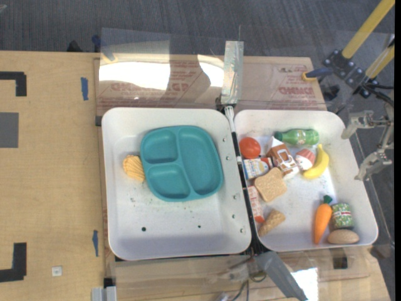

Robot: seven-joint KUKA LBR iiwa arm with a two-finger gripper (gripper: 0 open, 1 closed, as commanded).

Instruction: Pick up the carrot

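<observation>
Grey carpet runs behind my table (44,168), whose tan top bears two shallow white bins side by side, with clear plastic sheeting taped behind them.

On the left, the first bin (182,237) holds a teal divided plate (182,162), and a small yellow shell-shaped piece (133,167) lies touching the plate's left edge.

On the right, the second bin (360,196) is crowded with toy food. My target, the carrot (322,221), lies in its near right part, orange body running roughly toward the near edge with its green top pointing away from that edge. Just to its right stands a small green can (342,216), and a brown potato-like lump (343,236) sits just below that can, beside the carrot's tip. Farther back I see a green bottle (298,137) on its side, a banana (318,163), a red tomato (250,147), a slice of toast (270,184) and some small cartons near the bin's left wall.

At the right edge, metal linkage (369,158) hangs just outside the second bin. I cannot tell how far my pincer is open, or whether it has hold of anything.
</observation>
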